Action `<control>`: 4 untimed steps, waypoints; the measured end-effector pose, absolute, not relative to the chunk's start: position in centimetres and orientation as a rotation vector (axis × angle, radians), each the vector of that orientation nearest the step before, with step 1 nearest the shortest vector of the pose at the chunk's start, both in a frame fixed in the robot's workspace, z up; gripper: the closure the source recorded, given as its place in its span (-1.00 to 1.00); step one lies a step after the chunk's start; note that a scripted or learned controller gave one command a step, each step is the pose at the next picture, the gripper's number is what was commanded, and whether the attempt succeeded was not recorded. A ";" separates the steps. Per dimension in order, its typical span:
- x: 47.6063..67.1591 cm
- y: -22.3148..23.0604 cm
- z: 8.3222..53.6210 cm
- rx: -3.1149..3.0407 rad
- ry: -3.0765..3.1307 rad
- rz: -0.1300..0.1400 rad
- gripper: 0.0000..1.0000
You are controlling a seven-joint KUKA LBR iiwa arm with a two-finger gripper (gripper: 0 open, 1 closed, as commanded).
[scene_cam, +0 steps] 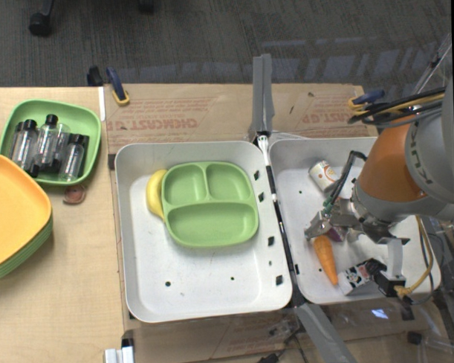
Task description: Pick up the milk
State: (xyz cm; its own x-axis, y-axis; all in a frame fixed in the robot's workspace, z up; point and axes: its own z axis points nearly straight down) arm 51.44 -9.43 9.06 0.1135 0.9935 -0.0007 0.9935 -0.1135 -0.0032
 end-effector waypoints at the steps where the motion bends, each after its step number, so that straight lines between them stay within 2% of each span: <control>1: 59.8 -10.2 9.1 -2.219 -2.224 0.003 -1.00; 2: 56.1 -9.7 9.1 -2.401 -2.022 0.006 -1.00; 3: 47.6 -9.4 9.0 -2.592 -1.768 0.006 -1.00; 4: 48.1 -14.0 9.1 -2.444 -1.972 0.003 -1.00</control>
